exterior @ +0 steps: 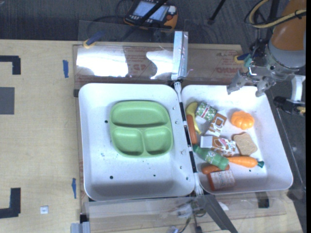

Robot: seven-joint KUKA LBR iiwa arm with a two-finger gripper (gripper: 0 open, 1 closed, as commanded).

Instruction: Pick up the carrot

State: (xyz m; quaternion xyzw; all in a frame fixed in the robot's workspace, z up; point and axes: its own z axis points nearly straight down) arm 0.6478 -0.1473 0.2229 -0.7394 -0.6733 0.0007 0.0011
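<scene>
Pincer (248, 85) open, empty, above the right bin's far edge.
Best descend over the carrot (243, 161), fingers straddling its width.

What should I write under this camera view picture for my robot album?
Open pincer hovers over the right bin's far edge; the carrot lies untouched among toy food.

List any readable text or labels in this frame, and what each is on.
None can be read.
Cardboard strip behind the bins: faint print, too blurred.
Green and white carton, right bin: label too small.
Red and white packets, right bin: print too small.
Red-labelled can, right bin: label blurred.
Handheld device beyond the bench: lit screen, unreadable.
</scene>
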